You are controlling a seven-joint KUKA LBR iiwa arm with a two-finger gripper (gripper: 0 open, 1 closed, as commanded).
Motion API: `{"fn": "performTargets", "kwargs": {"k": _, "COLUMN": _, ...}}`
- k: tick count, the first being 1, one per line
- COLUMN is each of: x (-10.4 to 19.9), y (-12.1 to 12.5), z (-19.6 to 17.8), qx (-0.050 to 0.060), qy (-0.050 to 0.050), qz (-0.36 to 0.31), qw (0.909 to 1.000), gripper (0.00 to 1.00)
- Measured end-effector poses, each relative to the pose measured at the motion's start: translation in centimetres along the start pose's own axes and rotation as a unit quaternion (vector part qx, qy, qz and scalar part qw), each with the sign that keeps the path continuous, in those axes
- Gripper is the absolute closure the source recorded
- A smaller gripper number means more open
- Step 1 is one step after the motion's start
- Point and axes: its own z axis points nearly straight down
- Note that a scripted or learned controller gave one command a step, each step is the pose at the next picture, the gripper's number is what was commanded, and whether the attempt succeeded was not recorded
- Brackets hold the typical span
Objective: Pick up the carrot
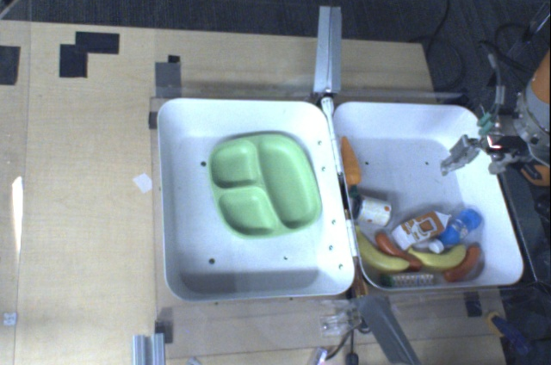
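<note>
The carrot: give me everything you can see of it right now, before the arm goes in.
The carrot is a small orange piece, smooth and toy-like as it looks, lying flat in the right bin. It runs lengthwise along that bin's left wall, close against it, near the divider between the bins. Below it sits a small white item; whether they touch I cannot tell. The gripper is well to its right, apart from it.
</note>
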Motion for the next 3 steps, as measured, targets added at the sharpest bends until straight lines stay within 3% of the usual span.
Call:
{"fn": "performTargets", "kwargs": {"k": 1, "x": 3.4, "y": 1.5, "z": 14.7, "qx": 0.001, "qy": 0.000, "qz": 0.084, "qw": 0.9965, "gripper": 0.00}}
{"fn": "performTargets", "kwargs": {"k": 2, "x": 3.4, "y": 1.7, "z": 13.9, "qx": 0.001, "qy": 0.001, "qz": 0.085, "qw": 0.9964, "gripper": 1.00}}
{"fn": "performTargets", "kwargs": {"k": 3, "x": 5.7, "y": 1.7, "z": 17.0, "qx": -0.006, "qy": -0.001, "qz": 0.117, "qw": 0.9931, "gripper": 1.00}}
